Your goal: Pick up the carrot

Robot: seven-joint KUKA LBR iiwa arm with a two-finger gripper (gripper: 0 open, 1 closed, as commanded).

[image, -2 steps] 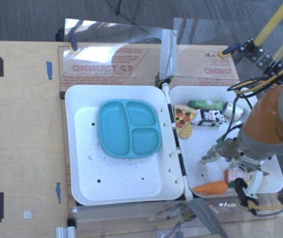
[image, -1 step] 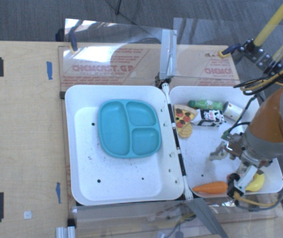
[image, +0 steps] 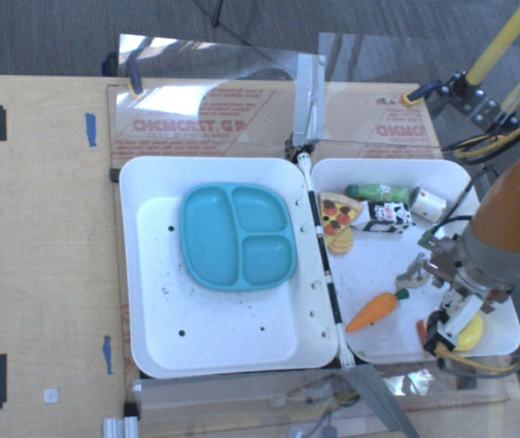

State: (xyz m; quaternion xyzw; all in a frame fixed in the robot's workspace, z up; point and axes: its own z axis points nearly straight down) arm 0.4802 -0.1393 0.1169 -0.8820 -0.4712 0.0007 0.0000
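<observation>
- Carrot (image: 374,309): I read it lying flat on the floor of the right bin (image: 369,179), orange body pointing down-left, green top up-right. It sits just to the camera-left of the gripper (image: 421,279), apart from it, with nothing touching it.
- Gripper: I see it low over the right bin, near the carrot's green end. From this slant I cannot tell how it is set; nothing shows as held.
- Arm (image: 506,217): it reaches in from the camera-right, its orange band above the wrist, covering part of the bin's right side.
- Step in hand: I judge this as the approach. The carrot is not yet lifted and lies free on the bin floor.
- Next move: as I judge it, I would need to carry the gripper a little camera-left and toward the camera, centre it over the carrot's thick middle, turn it so the closing line crosses the carrot's long axis, then descend.
- Neighbours, beyond the gripper and away from the camera: a green bottle (image: 379,192), a black-and-white carton (image: 387,215), a pizza slice (image: 339,210) and a cookie (image: 338,241). All stand well apart from the carrot.
- Below the gripper, toward the camera: a yellow item (image: 471,334) under the wrist, partly hidden.
- Far camera-left of the gripper: a teal plate (image: 238,235) in the left bin (image: 150,272), no part of this step.
</observation>
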